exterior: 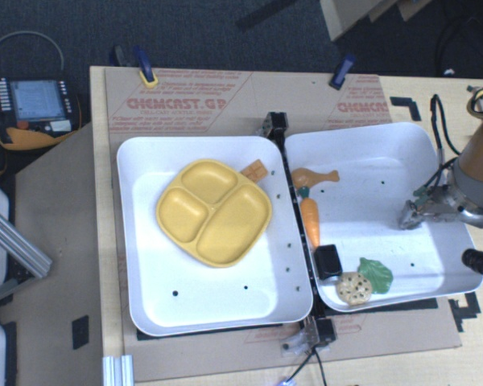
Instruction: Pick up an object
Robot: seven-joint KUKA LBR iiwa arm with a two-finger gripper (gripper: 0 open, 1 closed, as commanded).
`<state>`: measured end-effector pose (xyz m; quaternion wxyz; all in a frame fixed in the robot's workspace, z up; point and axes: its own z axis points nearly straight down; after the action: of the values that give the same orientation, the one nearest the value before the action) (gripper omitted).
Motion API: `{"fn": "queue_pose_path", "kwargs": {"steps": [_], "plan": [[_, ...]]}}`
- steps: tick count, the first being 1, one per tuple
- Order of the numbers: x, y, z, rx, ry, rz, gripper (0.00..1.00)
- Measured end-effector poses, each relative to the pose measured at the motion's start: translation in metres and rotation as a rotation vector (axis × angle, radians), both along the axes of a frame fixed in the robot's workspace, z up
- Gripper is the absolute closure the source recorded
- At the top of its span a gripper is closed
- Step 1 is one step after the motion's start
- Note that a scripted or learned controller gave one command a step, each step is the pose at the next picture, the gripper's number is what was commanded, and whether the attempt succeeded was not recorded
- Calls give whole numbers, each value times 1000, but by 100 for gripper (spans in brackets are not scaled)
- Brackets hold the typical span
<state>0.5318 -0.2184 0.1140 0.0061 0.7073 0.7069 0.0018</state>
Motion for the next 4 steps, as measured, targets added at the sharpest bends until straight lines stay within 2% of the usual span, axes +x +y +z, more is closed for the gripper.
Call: {"fn": "queue_pose_path", "kwargs": {"steps": [1, 3, 4], "plan": [[2, 3, 63, 3, 5, 2, 100], [-3, 4, 156, 3, 5, 2, 100], [4, 50, 141, 7, 13, 4, 100]]}}
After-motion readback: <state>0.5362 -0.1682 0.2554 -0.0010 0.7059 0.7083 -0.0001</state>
